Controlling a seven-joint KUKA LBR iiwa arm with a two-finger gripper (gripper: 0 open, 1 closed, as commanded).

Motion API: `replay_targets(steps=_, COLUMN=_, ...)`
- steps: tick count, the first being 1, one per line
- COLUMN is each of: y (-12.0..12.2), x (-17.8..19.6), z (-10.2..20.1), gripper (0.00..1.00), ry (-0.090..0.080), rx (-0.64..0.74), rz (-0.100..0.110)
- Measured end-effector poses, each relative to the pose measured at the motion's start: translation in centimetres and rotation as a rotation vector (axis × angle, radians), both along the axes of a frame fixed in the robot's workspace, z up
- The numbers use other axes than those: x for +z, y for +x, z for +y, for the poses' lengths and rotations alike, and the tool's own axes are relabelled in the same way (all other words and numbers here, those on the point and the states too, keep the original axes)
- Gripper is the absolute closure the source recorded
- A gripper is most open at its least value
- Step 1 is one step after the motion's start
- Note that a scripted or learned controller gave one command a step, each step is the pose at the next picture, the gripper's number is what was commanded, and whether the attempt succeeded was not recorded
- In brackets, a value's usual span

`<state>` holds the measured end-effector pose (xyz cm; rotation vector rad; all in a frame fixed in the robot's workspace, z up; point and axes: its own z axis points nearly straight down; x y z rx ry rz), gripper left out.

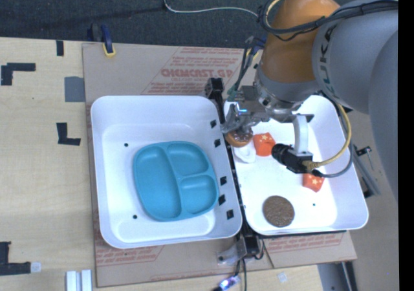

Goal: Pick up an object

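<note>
The arm (336,44) reaches in over the right bin (346,215), wrist low above the bin's upper-left corner. The gripper (240,129) sits just beside the divider between the two bins, right over a small cluster of objects. Whether it is spread or pinching anything cannot be told — the wrist body and cabling hide the tips.

Candidate objects, all in the right bin: a small brown-topped piece (240,137) on a white base, directly at the gripper; an orange block (263,145) just beside it to the right; a second, smaller orange piece (313,182) further toward the bin's right wall; a flat brown disc (279,211) near the front edge, well apart from the others. The left bin (110,115) holds a blue divided plate (174,178).

Judgement: the step in hand looks like the descent onto the brown-topped piece. To do it well, the gripper needs to centre on that one item and not straddle it and the orange block together — the two lie close. The bin wall and divider crowd the left side, so one finger may catch the rim; a straight vertical approach with a slight bias away from the wall seems safer. A slow lift after closing would show whether the piece really comes up.
</note>
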<state>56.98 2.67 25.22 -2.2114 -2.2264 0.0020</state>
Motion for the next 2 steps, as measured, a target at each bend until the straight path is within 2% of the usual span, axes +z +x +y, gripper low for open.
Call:
replay_targets(steps=1, y=-1.41, x=-1.75, z=5.62, gripper=1.00, ry=-0.001, rx=0.000, rz=0.002)
replay_targets(steps=2, y=-1.34, x=-1.66, z=5.32, gripper=0.00, ry=-0.002, rx=-0.004, rz=0.000)
